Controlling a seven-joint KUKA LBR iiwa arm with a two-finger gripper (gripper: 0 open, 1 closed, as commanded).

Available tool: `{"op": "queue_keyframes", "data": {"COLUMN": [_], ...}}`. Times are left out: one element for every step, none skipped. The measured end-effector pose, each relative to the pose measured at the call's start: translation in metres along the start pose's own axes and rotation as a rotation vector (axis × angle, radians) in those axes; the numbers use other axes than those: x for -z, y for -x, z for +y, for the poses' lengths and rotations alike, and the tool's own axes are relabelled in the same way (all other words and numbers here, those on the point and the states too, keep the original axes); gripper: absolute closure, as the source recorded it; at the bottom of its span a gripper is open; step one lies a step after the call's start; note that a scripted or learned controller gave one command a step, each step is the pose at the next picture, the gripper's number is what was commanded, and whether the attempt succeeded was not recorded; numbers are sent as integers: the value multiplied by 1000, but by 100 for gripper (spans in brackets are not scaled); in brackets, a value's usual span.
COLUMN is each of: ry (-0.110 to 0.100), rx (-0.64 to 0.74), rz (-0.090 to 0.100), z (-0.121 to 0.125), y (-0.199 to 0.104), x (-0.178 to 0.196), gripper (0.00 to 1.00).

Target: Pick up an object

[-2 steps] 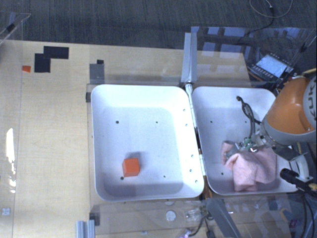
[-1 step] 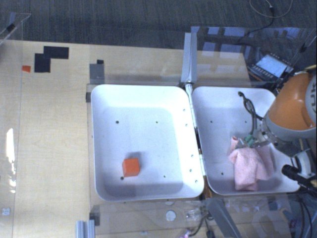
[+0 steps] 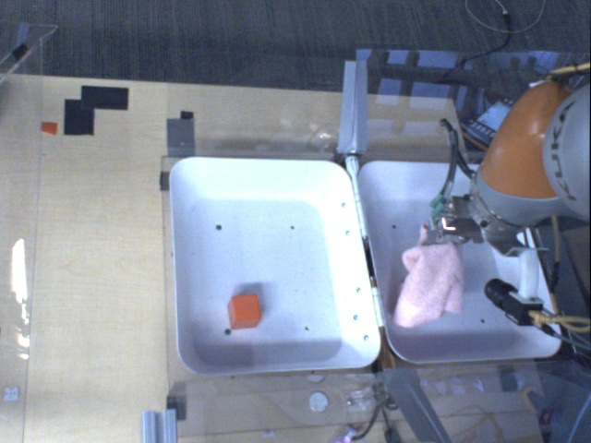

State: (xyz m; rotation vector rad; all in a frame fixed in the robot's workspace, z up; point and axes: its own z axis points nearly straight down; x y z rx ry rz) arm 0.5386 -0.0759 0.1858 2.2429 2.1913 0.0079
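End effector [image 3: 441, 226] at the top edge of a soft, fuzzy pink cloth [image 3: 430, 286] in the right bin [image 3: 462, 344]; grip state cannot be told. A small orange cube [image 3: 245, 311] rests in the smooth white left bin [image 3: 194, 247].

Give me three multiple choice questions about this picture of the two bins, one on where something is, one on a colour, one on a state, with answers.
1. Where does the small block lie?
A. left bin
B. right bin
C. on the bench

2. What colour is the cloth?
A. blue
B. pink
C. green

3. How does the cloth lie?
A. folded flat in a neat square
B. bunched, with the hand at its top end
C. draped over the divider

Answers: 1 A, the orange block rests on the left bin floor. 2 B, it is pale pink. 3 B, it sits crumpled in the right bin just below the hand.
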Motion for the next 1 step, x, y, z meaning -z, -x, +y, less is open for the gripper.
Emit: {"op": "queue_keyframes", "data": {"ry": [0], "rx": [0], "rz": [0], "z": [0], "y": [0], "x": [0], "gripper": [0]}}
